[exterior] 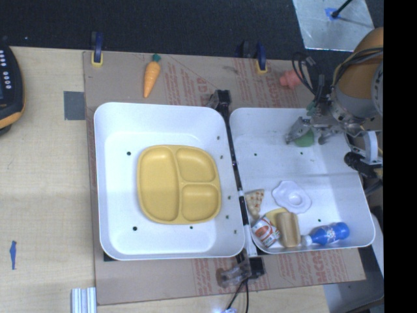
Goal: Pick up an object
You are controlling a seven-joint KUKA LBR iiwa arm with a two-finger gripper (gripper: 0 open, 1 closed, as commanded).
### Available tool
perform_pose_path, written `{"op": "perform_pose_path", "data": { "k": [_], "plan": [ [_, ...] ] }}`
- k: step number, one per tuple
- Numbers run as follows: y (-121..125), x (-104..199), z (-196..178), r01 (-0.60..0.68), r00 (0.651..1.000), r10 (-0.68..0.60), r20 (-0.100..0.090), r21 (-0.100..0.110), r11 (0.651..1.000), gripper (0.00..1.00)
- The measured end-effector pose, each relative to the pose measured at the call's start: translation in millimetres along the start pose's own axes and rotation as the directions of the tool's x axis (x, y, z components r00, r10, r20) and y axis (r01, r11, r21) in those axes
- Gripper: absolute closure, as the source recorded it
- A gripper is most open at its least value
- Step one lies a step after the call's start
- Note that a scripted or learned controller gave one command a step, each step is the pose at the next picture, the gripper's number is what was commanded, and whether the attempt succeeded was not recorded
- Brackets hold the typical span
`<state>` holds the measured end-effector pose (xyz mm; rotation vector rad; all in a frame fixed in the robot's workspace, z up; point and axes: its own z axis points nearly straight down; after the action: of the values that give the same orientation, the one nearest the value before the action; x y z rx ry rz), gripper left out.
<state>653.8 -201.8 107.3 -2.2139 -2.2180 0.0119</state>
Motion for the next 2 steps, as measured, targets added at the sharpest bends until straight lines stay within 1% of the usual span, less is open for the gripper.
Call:
{"op": "perform_pose_path", "data": {
  "k": [1,2],
  "plan": [
    [-74,29,-62,0.0,1.0,0.0,-0.001,-0.007,1.0,0.0],
    [5,-11,6,0.004,1.0,-0.004,0.003,-0.012,1.0,0.0]
  ]
}}
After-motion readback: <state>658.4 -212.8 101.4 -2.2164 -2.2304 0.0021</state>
